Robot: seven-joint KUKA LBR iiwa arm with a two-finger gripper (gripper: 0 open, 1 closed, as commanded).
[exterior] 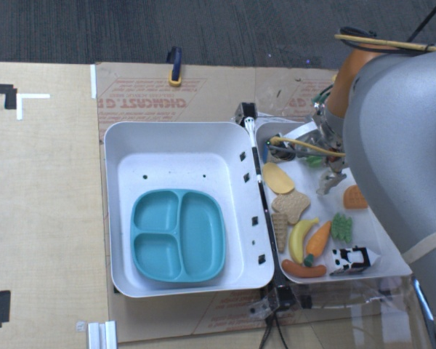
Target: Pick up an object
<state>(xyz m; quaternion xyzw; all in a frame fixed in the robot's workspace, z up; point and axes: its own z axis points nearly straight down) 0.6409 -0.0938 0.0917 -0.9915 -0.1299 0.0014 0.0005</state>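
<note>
Overhead, pincer [331, 182] above right bin [392, 264]

I see the left white bin [116, 195] holding a teal divided plate [179, 235] lying flat, its three compartments facing up. Both bins sit on brown cardboard [203, 93] printed with red lettering. A blue and yellow clamp [174, 67] grips the cardboard's far edge. Small black clips [259, 220], I think, join the bins' shared wall. Dark carpet [131, 13] lies beyond the bench.
</note>
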